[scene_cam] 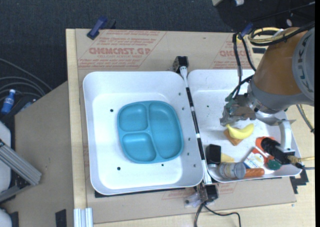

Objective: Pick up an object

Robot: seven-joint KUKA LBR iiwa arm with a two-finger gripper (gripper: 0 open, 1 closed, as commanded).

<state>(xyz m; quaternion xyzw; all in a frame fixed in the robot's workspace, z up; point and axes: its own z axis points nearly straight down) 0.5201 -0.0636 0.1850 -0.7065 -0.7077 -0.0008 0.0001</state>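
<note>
In the right bin [210, 83] a yellow toy banana [240, 132] lies near the middle. My gripper [234, 117] hangs low over the bin, right at the banana's upper left end; I cannot tell whether it touches it. The grey and orange arm comes in from the right above it. A black block [213, 153] lies at the bin's left wall, nearer the front. A grey bottle [231, 171] lies on its side at the front wall, with an orange piece [255, 172] beside it.
The left bin [97, 121] holds a blue divided plate [149, 131]. More small things crowd the right bin's front right corner: a colourful packet [254, 161] and a small yellow piece [227, 158]. A ridge [192, 116] separates the bins.
</note>
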